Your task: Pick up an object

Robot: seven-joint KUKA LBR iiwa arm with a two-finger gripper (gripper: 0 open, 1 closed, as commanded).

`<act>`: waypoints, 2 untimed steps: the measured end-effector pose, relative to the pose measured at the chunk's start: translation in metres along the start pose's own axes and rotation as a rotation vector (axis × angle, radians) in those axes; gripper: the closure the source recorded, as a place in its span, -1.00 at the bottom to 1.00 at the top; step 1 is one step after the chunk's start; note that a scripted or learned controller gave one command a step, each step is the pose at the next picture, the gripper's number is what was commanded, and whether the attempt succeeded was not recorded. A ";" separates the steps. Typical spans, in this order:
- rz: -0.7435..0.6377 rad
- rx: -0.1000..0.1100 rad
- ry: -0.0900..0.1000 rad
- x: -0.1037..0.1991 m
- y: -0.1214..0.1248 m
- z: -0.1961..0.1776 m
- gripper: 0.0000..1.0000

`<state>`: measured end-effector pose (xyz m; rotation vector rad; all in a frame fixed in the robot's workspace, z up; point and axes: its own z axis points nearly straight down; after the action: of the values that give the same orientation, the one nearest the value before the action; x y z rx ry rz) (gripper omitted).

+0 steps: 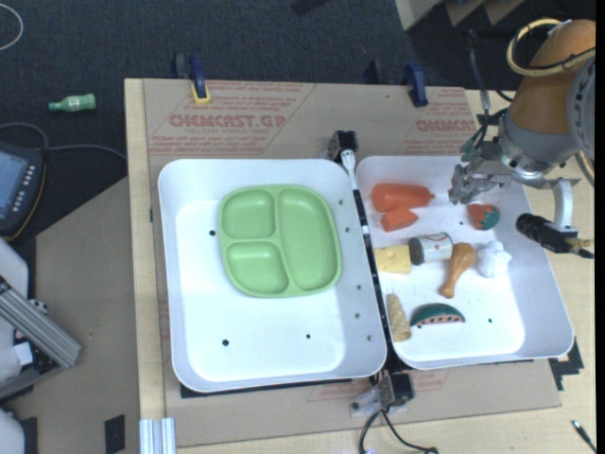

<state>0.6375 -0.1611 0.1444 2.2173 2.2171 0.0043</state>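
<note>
Nearest the camera, at the near edge of the right bin (pixel 529 343), lie a watermelon slice (pixel 438 315) and, just left of it, a pale corn cob (pixel 398 317). Farther in sit a brown drumstick (pixel 458 267), a yellow cheese wedge (pixel 394 259) touching a small can (pixel 432 248), and a crumpled white piece (pixel 492 259) to the drumstick's right. At the far left of that bin two orange carrot-like pieces (pixel 399 203) rest one beside the other, and a strawberry (pixel 485 216) lies toward the far right. The left bin (pixel 189 282) carries a green divided plate (pixel 280 239), which is well apart from the arm. The hand (pixel 465 186) hangs over the far part of the right bin, between the carrots and the strawberry and just beside the strawberry; whether it is open or closed I cannot tell, since the wrist hides the tips, and nothing can be seen gripped in it. As I judge it, the step in hand is the approach: the arm is positioned above the toys but no pick is made yet. The strawberry looks the likeliest target, being closest. The next move calls for centring over that one piece and descending straight down without nudging it against the bin wall; its small rounded shape may slip aside if the closing is off-centre. Both bins sit on a brown board over the worktop (pixel 284 126).
</note>
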 end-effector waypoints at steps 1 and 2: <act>-0.001 0.000 0.001 0.004 -0.007 -0.051 1.00; -0.001 -0.001 0.000 0.004 -0.006 -0.083 1.00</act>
<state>0.6312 -0.1568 0.2277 2.2163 2.2179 0.0053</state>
